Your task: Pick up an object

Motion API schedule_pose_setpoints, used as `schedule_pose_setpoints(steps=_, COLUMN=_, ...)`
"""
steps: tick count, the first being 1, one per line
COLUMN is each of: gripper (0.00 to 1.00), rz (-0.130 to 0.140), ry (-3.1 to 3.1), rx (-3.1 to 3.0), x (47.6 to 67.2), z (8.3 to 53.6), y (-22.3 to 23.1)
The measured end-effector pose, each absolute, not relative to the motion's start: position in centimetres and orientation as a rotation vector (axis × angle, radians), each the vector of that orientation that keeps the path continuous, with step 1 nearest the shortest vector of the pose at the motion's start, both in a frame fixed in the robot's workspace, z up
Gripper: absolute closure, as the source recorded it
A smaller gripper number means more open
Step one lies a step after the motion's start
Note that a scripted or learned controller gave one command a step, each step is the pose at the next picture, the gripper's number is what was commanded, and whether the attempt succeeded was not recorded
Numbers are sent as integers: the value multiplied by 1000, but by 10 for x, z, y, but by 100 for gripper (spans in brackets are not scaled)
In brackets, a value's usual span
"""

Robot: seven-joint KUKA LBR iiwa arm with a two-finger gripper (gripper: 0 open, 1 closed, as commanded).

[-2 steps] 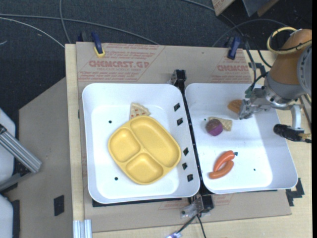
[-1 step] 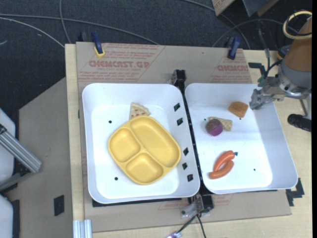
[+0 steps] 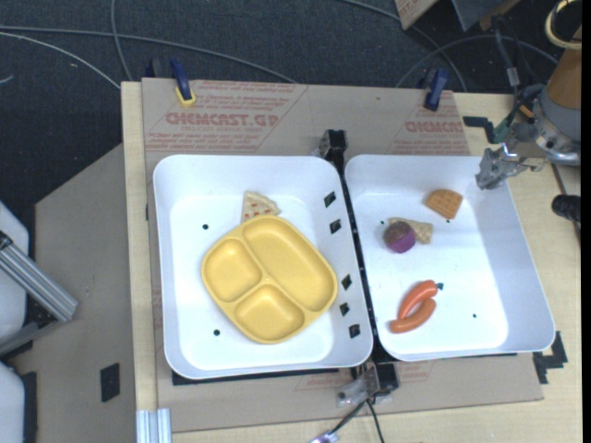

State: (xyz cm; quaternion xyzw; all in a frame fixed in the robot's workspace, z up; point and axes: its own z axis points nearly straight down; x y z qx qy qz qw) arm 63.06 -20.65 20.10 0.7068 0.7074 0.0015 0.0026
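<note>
The right bin point(image 3: 489, 275) holds three small things. A tan square cracker point(image 3: 444, 202) lies near its far side. A purple round piece point(image 3: 399, 238) rests against a beige chunk point(image 3: 421, 231) at mid-left. A red and orange pepper-like toy point(image 3: 415, 305) lies toward the near side. My gripper point(image 3: 495, 167) hangs over the bin's far right corner, to the right of the cracker and apart from all three.
In the left bin point(image 3: 180, 247) sits a yellow divided plate point(image 3: 268, 277), with a tan wedge point(image 3: 258, 206) poking out from behind it. A black clip rail point(image 3: 343, 247) runs between the bins. Blue clamps point(image 3: 183, 86) point(image 3: 435, 88) hold the cardboard at the back.
</note>
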Motion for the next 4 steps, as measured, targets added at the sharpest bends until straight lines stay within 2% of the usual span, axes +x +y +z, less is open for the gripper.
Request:
schedule_pose_setpoints(steps=1, gripper=100, rz=5, ry=2218, rx=2216, x=632, z=253, y=-207)
schedule_pose_setpoints(steps=3, gripper=100, rz=0, ry=2229, rx=2218, x=626, z=233, y=-95)
schedule_pose_setpoints(steps=4, gripper=100, rz=2, ry=2228, rx=2216, x=627, z=241, y=-36)
